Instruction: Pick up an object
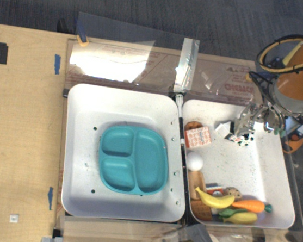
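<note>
My gripper (245, 124) hangs over the far right part of the right bin (276, 177), below the arm's orange band. A small white object with dark and green marks (241, 138) lies right under it; contact between them is too small to tell. Farther left in the bin lie a red-and-white carton (198, 135) and a white ball (194, 163). Along the near wall are a banana (216, 198), a carrot (248, 205), a yellow-green piece (241, 216) and a brown block (196, 181).
The left bin (78, 136) holds a teal divided plate (134, 159). A metal divider (186, 67) and clear sheeting stand behind the bins. Cables loop around the arm at the upper right.
</note>
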Controlling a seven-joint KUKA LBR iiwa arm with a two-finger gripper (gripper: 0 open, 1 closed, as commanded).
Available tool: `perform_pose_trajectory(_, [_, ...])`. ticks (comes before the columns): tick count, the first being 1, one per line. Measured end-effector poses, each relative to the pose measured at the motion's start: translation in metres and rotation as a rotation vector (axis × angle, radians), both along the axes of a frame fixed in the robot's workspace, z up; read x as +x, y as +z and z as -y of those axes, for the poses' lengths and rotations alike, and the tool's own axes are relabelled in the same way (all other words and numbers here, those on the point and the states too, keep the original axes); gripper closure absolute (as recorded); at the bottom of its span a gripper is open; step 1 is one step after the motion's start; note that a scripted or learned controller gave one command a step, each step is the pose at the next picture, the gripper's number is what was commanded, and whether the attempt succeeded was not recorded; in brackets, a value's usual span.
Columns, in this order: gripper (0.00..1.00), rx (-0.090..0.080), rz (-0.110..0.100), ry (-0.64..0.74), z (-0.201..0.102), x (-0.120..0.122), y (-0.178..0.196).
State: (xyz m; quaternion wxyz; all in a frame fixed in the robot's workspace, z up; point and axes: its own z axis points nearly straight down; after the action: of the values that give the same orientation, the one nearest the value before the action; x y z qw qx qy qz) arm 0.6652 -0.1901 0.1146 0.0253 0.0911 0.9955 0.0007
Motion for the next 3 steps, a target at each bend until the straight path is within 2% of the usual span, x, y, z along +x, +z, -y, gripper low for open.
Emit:
perform_pose_trajectory(2, [1.0, -0.005, -0.004, -0.069, 0.005, -0.017, 0.0])
perform_pose_trajectory(3, [1.0, -0.007, 0.017, -0.071, 0.007, -0.035, 0.0])
